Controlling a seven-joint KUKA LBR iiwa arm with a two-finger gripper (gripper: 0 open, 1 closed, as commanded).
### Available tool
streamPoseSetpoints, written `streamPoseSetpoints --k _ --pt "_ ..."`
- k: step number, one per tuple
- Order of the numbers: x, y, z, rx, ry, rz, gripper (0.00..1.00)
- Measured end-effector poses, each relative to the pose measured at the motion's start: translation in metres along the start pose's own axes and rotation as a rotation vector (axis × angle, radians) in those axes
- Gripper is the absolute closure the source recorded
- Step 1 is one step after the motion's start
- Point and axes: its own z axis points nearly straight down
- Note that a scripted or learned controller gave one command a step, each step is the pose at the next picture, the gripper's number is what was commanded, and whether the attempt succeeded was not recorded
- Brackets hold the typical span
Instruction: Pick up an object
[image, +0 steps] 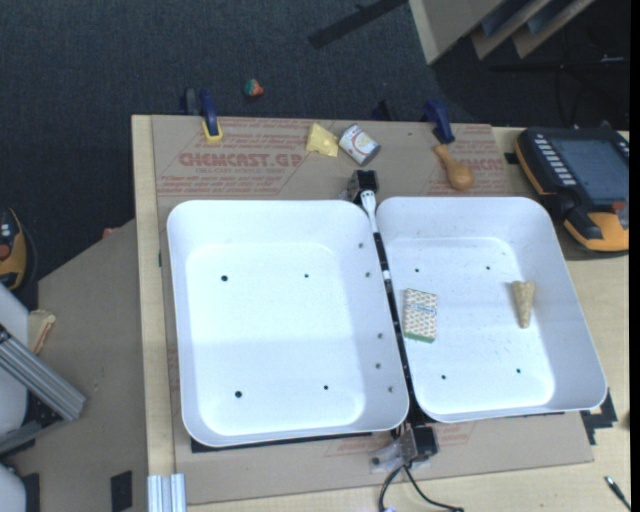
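In the right bin (470, 375) lie a packet (420, 315) and cone (524, 303); hand's state I cannot tell.

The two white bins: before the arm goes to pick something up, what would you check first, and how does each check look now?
1. Something to pick in the right bin: ok, a patterned packet and a tan cone.
2. Both lie apart: ok.
3. Packet away from the wall: not ok, it sits near the left wall.
4. Cone has room around it: ok.
5. Left bin offers a target: not ok.
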Motion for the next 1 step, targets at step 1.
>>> streamPoseSetpoints --k 1 --pt "0.0072 -0.0592 -0.1688 -0.007 -0.002 -0.003 1.00"
